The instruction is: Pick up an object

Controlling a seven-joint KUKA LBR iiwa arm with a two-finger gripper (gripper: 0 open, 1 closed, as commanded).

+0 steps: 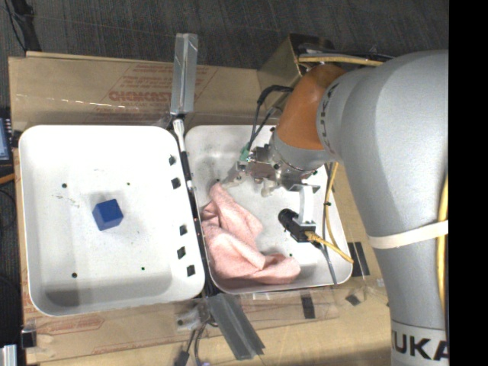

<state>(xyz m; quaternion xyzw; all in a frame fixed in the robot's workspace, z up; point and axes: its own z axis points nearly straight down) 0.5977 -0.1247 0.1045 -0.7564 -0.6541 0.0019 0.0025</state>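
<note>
A small blue cube (pixel 108 213) sits in the left white bin (pixel 46 174), left of its middle. A crumpled pink cloth (pixel 236 239) lies in the right bin (pixel 202 147), along its left and front sides. The grey arm with its orange band reaches in from the right. Its gripper (pixel 238 171) hangs low over the right bin, just above the upper end of the cloth. The wrist body hides the fingertips from above.
A metal divider post (pixel 183 75) stands at the back between the two bins. Black clips line the shared wall. Cables and a black connector (pixel 293 223) hang from the wrist over the right bin. Cardboard lies under both bins.
</note>
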